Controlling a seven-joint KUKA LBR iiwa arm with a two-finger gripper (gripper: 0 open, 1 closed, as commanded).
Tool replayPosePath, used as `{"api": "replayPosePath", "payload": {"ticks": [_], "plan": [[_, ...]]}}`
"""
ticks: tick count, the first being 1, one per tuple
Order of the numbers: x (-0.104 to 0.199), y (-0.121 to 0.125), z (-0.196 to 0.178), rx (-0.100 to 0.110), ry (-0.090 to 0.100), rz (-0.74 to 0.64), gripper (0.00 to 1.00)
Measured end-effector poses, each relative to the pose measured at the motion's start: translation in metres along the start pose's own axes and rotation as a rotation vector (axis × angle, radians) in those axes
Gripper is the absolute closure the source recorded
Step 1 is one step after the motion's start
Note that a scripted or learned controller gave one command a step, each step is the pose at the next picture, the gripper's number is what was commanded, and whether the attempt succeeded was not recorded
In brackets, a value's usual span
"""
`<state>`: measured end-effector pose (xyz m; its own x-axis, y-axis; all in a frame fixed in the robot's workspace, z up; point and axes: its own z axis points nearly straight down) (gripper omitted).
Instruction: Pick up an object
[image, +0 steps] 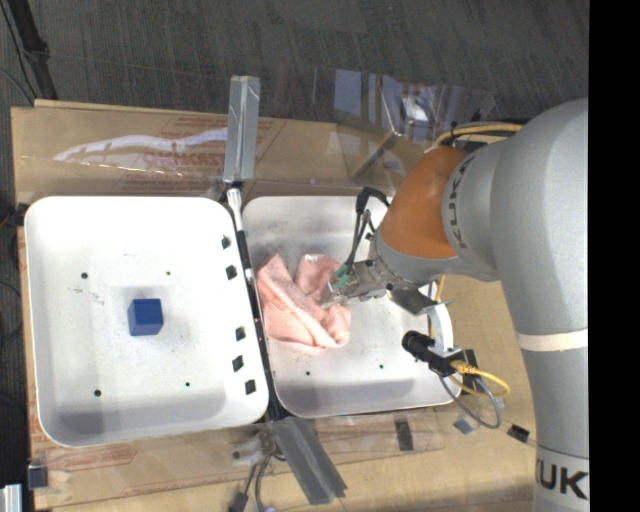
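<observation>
From above, the gripper (345, 287) is down in the right bin (400, 385), at the right edge of a crumpled pink cloth (300, 305) lying against that bin's left wall. Whether its fingers are spread or closed on the cloth, I cannot tell. A blue cube (146, 316) sits in the left bin (60, 400).

Two shallow white bins side by side on the bench: left bin (60, 400) with a small blue cube (146, 316) near its middle, right bin (340, 395) with a crumpled pink cloth (300, 305) against its left wall. Grey arm (540, 230) in from the right, orange band (425, 215) above the wrist, gripper (343, 287) down at the cloth's right edge, right on the fabric.
</observation>
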<state>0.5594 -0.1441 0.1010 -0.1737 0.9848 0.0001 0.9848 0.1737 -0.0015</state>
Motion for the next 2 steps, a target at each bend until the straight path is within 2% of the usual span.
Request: {"api": "replayPosePath", "payload": {"ticks": [1,2], "plan": [[0.000,0.000,0.000,0.000,-0.001,0.000,0.00],[0.002,0.019,0.009,-0.001,0.000,-0.048,0.00]]}}
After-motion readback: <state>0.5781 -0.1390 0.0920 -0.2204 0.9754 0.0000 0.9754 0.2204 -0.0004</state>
